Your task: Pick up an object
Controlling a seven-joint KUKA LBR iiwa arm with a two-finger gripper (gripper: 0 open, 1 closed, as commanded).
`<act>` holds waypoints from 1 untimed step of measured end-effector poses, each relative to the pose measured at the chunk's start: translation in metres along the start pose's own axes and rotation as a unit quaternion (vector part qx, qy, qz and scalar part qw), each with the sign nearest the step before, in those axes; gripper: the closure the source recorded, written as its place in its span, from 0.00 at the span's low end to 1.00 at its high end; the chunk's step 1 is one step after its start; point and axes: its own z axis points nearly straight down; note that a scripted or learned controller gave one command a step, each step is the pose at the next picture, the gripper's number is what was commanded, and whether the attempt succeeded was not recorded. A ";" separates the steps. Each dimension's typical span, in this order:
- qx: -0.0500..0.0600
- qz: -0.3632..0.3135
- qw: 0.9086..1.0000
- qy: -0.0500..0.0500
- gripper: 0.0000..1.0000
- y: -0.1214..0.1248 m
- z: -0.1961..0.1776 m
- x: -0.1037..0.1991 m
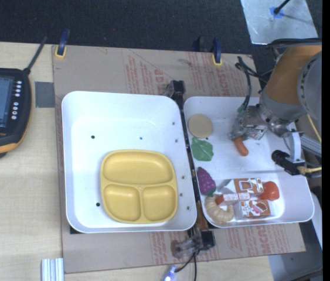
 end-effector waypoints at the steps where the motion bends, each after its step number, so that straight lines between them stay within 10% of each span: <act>1: -0.001 0.001 1.000 0.001 1.00 -0.010 -0.101 0.082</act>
